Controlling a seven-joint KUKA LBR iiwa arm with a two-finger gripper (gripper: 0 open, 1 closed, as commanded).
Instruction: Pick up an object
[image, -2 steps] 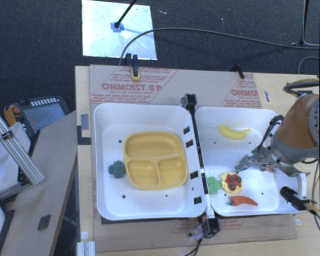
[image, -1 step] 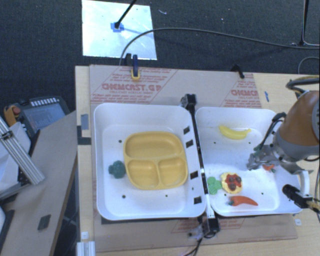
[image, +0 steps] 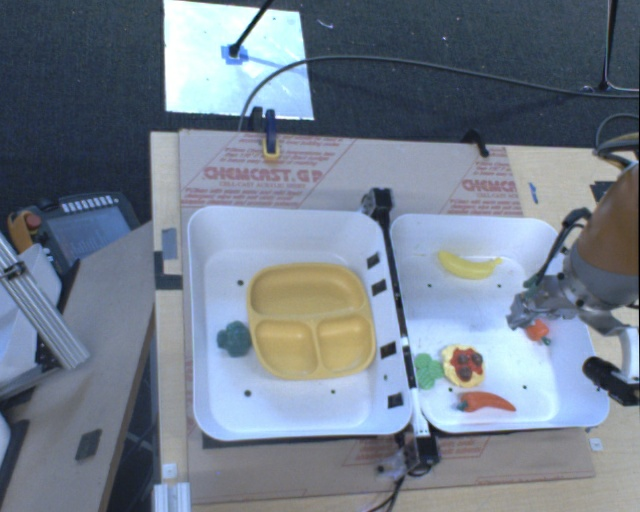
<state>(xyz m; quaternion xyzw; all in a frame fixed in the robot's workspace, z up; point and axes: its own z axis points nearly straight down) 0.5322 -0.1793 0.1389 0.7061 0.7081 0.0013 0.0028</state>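
Where the grey arm (image: 610, 255) reaches in from the right, its hand (image: 532, 312) sits low over the right bin (image: 575, 400), near that bin's right side, with a small orange-red object (image: 539, 331) just beneath it; I cannot tell from this angle whether the hand is spread or pinching anything. Also in the right bin, a yellow banana (image: 469, 264) lies toward the far edge, well apart from the hand. Near the front edge are a red chili pepper (image: 486, 403), a small round pizza (image: 463, 365) with dark red toppings, and a green leafy piece (image: 428, 370) touching the pizza's left side. The left bin (image: 215, 405) holds a yellow divided plate (image: 308, 320) in its middle and a dark green broccoli (image: 234, 339) just beside the plate's left edge. Both bins rest on a cardboard sheet (image: 300, 170) laid over the worktop (image: 163, 180).
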